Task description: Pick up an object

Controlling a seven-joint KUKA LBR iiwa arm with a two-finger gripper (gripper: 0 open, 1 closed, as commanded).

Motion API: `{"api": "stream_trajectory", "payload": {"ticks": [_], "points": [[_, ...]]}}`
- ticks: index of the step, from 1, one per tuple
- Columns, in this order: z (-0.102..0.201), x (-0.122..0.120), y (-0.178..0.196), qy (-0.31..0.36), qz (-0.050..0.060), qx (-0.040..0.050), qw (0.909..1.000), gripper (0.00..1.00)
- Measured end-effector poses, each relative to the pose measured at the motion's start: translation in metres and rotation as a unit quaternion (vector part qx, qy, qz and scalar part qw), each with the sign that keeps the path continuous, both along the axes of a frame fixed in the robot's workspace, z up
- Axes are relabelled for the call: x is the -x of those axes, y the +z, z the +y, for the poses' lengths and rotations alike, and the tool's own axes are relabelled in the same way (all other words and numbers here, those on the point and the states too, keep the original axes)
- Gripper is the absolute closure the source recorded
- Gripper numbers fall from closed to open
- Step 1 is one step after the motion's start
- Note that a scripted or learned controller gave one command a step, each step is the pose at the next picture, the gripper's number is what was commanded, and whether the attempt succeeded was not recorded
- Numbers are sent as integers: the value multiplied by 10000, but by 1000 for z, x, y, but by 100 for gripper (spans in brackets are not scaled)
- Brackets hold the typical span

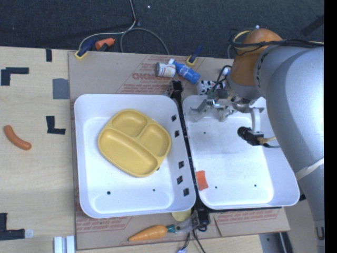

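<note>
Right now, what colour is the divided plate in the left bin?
Yellow: the plate shows best in the camera view.

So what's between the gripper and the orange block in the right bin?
In the camera view, bare white bin floor lies between the gripper and the orange block. The block sits by the right bin's left wall.

Broad, smooth, rounded silver-grey metal arm casing (295,99), with a thin pale seam line across the lower part. Glossy orange band (251,57) above the wrist, looped over by black cables. Small metallic grey gripper assembly (213,105) with wiring, and a black cylindrical fitting (248,135) at one side.
</note>
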State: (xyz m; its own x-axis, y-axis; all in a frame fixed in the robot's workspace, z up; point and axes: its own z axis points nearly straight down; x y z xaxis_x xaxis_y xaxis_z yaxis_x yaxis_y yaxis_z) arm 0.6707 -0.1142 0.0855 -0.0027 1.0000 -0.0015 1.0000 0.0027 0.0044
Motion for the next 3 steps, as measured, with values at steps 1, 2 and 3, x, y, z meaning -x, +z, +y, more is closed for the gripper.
{"api": "stream_trajectory", "payload": {"ticks": [1, 2, 3], "points": [[20, 2, 0, -2, 15, 5, 10000, 0], [70, 68, 106, 13, -15, -17, 10000, 0], [68, 69, 98, -4, 27, -8, 10000, 0]]}}
